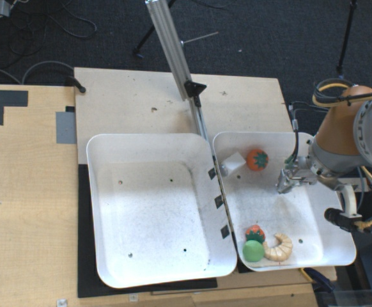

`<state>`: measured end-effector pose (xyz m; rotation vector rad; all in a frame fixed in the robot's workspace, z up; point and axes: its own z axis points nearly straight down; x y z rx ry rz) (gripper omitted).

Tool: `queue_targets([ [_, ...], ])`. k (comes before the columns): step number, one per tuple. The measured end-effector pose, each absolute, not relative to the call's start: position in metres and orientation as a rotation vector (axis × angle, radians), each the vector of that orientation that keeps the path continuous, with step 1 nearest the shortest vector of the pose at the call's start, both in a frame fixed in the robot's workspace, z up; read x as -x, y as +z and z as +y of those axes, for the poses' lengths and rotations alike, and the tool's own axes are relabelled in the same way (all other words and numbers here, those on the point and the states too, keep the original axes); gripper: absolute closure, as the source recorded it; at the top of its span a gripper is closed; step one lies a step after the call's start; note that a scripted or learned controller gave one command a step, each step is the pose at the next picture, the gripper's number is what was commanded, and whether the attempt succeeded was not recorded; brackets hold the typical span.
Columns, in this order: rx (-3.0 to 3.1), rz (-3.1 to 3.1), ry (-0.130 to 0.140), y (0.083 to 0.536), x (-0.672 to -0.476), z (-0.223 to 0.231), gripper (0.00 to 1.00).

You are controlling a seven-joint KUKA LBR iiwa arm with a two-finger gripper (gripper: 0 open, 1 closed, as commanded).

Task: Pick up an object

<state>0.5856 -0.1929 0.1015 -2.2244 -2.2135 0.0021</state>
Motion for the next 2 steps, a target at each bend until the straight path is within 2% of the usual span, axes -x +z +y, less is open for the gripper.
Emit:
queue_targets([
  [1,2.223,-2.225,-0.003,0.158,-0.596,-0.198,1.00],
  [2,2.222,-2.226,-0.003,0.212,-0.597,-0.198,1.00],
])
